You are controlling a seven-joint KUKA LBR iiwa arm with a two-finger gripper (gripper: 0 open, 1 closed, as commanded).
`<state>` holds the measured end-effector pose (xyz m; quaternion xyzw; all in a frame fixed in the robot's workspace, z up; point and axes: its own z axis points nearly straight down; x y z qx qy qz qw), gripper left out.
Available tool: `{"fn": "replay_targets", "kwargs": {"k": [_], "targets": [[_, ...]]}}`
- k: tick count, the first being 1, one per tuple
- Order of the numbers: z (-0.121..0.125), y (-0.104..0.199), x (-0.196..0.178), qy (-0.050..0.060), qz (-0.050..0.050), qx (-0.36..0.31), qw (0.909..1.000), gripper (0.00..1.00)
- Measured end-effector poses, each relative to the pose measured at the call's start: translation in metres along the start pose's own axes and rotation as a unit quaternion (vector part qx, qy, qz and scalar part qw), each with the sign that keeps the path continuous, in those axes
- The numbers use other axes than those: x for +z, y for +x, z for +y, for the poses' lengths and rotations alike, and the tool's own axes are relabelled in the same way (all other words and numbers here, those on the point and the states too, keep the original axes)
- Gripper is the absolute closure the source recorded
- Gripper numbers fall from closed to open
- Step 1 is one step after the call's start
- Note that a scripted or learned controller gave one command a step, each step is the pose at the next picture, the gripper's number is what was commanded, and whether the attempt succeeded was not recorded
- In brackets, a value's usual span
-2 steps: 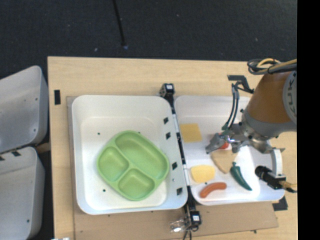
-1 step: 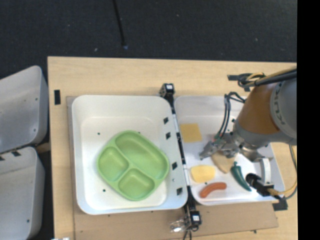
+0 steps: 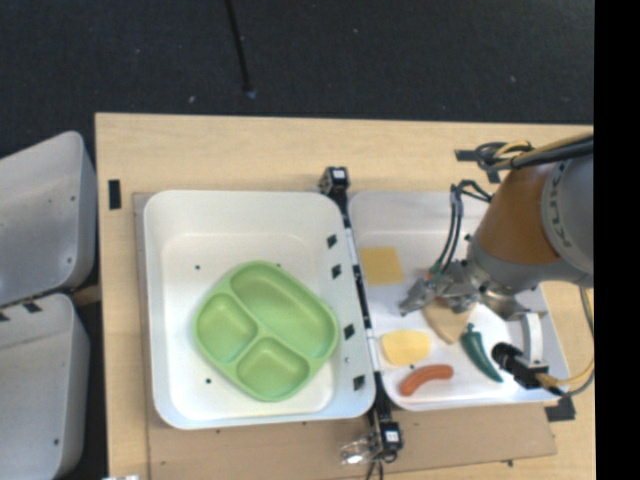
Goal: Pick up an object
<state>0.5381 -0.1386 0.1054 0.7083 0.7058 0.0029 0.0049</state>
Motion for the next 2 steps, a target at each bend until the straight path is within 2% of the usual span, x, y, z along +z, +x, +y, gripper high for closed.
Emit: {"fn": "replay_targets", "kwargs": {"k": [1, 2], "targets": [[0.002, -0.003, -0.012, -0.003, -0.002, 0.004, 1.0000, 1.00], [0.006, 0.000, -0.056, 0.003, 0.001, -0.003, 1.0000, 1.00]]}}
